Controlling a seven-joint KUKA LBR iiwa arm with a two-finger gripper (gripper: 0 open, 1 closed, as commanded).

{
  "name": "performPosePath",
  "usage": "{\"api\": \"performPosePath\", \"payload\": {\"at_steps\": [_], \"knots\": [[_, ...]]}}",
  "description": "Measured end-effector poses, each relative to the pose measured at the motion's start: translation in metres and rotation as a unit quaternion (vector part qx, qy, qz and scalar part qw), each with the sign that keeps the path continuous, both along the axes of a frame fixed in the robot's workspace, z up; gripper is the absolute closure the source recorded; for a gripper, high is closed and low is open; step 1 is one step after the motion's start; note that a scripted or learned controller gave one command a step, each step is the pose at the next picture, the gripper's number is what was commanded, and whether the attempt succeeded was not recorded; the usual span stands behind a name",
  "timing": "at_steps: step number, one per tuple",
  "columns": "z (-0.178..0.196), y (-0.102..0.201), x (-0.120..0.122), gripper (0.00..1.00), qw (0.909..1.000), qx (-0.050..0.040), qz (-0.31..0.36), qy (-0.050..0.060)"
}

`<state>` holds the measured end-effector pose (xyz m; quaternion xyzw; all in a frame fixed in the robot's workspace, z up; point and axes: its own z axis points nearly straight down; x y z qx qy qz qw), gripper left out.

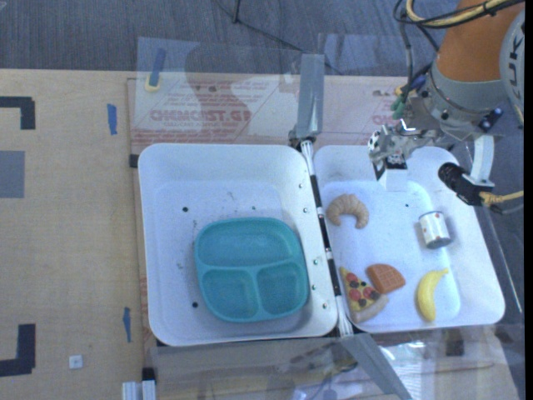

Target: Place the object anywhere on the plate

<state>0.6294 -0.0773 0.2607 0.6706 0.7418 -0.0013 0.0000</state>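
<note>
Here my claw hangs over the right bin's far edge, its state I cannot tell; the croissant lies just below it, the teal plate in the left bin.

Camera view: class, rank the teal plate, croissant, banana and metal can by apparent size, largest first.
1. Teal plate, by far the largest.
2. Croissant and banana: too alike to rank.
3. Metal can, smallest.

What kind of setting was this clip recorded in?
Most likely a robotics lab bench set up for pick-and-place trials. Two white bins sit side by side on a taped wooden bench; toy foods such as a croissant and banana lie opposite a teal divided plate, with the gripper above.
</note>
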Motion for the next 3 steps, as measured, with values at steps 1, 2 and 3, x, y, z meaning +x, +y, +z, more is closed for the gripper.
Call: {"api": "performPosePath", "payload": {"at_steps": [1, 2, 3], "knots": [[-0.071, 0.072, -0.066, 1.00, 0.9978, 0.0010, -0.066, 0.001], [-0.077, 0.132, -0.084, 1.00, 0.9956, 0.0019, -0.093, 0.000], [-0.078, 0.130, -0.084, 0.00, 0.9956, 0.0010, -0.094, 0.000]]}}
